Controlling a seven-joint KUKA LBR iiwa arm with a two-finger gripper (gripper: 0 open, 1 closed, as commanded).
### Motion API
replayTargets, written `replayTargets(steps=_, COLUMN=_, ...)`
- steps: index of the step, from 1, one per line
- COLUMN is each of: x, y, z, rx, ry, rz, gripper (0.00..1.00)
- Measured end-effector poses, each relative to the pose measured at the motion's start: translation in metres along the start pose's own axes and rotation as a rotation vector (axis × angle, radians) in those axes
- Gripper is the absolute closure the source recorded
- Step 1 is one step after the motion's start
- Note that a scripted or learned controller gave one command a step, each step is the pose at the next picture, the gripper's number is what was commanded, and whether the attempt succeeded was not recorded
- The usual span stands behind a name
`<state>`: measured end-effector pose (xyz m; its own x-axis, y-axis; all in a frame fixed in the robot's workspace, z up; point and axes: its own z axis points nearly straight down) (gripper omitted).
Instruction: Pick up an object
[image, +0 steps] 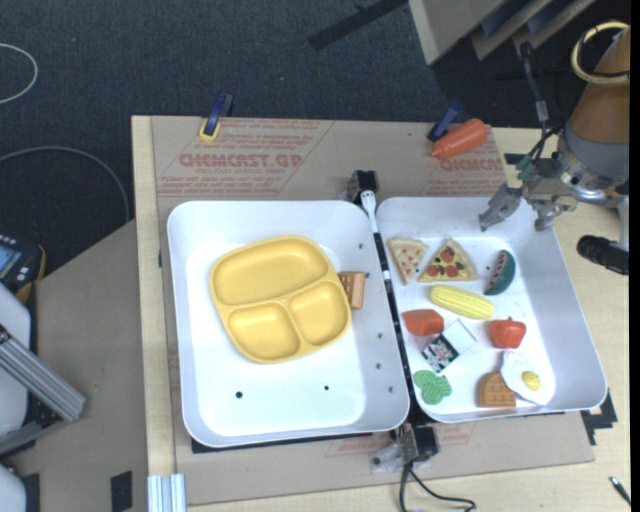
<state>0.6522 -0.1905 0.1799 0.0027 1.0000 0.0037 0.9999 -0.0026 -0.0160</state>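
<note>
The arm enters from the right, and its gripper (520, 205) hangs over the far edge of the right bin (580, 330). The two fingers are spread apart with nothing between them. Judged from this, the step in hand is the approach: no object has been selected by contact, and the pick has not begun.

Candidate objects lie in the right bin as a loose cluster of toy food. Nearest the gripper are the watermelon slice (500, 272), dark green with a red face, and the pizza slice (448, 262), a flat triangle just left of it. A second flat triangular piece, the sandwich (406, 258), lies further left beside the bin wall. The corn cob (461, 301), yellow and elongated, rests in the middle of the bin. Nearer the viewer sit a red tomato (508, 333), a fried egg (526, 378), a waffle (494, 391) and a green broccoli piece (432, 386).

The left bin (195, 300) holds a yellow divided tray (280, 297), with a small brown piece (352, 288) touching its right rim.

The next move calls for lowering toward one piece and straddling it. The corn cob appears the most favourable: rounded, raised, and apart from its neighbours. The flat slices would likely be hard to grip.
</note>
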Motion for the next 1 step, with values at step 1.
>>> replayTargets(steps=1, x=0.0004, y=0.0034, z=-0.0099, rx=-0.016, ry=-0.003, rz=-0.003, gripper=0.0)
